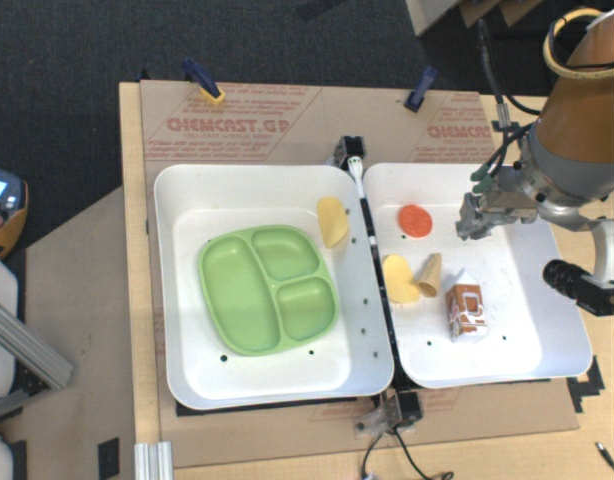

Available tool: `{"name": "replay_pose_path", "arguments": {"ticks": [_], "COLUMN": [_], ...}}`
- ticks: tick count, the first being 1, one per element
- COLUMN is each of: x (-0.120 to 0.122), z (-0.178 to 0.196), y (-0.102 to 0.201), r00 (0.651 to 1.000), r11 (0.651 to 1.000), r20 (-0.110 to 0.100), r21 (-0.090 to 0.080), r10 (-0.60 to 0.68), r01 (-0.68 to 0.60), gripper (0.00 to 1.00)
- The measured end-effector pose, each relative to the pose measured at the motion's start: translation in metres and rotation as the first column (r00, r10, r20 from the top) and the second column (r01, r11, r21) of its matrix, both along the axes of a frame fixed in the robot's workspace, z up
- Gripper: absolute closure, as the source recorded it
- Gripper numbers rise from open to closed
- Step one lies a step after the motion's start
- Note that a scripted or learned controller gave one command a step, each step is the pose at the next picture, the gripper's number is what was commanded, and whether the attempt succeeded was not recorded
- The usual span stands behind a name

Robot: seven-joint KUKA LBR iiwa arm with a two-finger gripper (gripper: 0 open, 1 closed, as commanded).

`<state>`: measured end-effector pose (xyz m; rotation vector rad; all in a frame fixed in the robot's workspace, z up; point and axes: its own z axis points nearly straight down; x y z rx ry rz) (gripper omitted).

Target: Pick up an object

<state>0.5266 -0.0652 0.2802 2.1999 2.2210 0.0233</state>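
My gripper (484, 214) hangs over the far part of the right bin (547, 363), and I see nothing held in it. Whether it is spread or closed I cannot tell from this slant. As I judge it, the pick is not yet done: every candidate lies on the bin floor, so the descent, the grasp and the lift all remain.

Nearest is the red disc (416, 220), just beside the gripper on its left-bin side, lying flat. Flat and thin, it may be hard to get under. A little further off, toward the near rim, lie the tan cone (429, 268) and the yellow lump (398, 279), touching each other, so a grasp on one may shove the other. The brown-and-white packet (467, 310) lies apart from them, near-side of the gripper, with open floor around it. That looks the easiest target to me.

Further still, across the divider, the left bin (177, 268) holds a yellow wedge (332, 221) against its inner wall and a green divided plate (269, 288). Both are well apart from the gripper and block nothing.
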Motion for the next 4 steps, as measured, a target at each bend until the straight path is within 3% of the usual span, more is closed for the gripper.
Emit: {"name": "replay_pose_path", "arguments": {"ticks": [1,2,3,4], "x": [-0.049,-0.044,-0.025,0.038], "z": [-0.101,-0.132,-0.124,-0.103], "y": [0.007,0.081,0.106,0.161], "r00": [0.999,1.0,1.0,1.0], "r11": [1.0,1.0,1.0,1.0], "r20": [-0.034,-0.003,-0.026,-0.014], "r21": [0.003,-0.018,0.001,0.001], "r10": [-0.011,-0.025,-0.012,-0.004], "r01": [0.011,0.025,0.012,0.004], "gripper": [1.0,1.0,1.0,1.0]}}
